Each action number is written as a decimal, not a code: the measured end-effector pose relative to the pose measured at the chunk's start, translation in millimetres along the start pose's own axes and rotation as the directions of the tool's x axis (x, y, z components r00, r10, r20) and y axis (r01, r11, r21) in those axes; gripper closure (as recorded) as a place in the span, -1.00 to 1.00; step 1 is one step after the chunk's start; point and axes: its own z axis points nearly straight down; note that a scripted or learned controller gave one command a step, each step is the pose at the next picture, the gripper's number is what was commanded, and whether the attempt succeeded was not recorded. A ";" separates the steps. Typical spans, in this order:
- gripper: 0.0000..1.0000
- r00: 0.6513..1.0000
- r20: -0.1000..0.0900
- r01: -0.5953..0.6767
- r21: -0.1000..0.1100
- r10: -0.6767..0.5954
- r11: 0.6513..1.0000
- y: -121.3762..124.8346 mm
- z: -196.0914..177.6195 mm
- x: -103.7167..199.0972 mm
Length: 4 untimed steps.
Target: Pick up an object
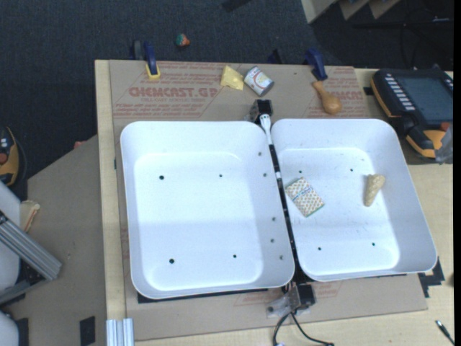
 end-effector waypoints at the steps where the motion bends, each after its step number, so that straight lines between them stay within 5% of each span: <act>1: 1.00 1.000 -0.011 0.014 0.018 -0.014 1.000 -1.5 116.7 40.3; 2: 1.00 1.000 -0.001 0.010 -0.003 -0.010 1.000 15.7 48.6 -13.8; 3: 1.00 1.000 -0.012 0.018 0.017 -0.018 1.000 -2.3 147.9 53.1; 4: 1.00 1.000 0.001 0.009 -0.007 -0.009 1.000 39.7 54.5 -26.9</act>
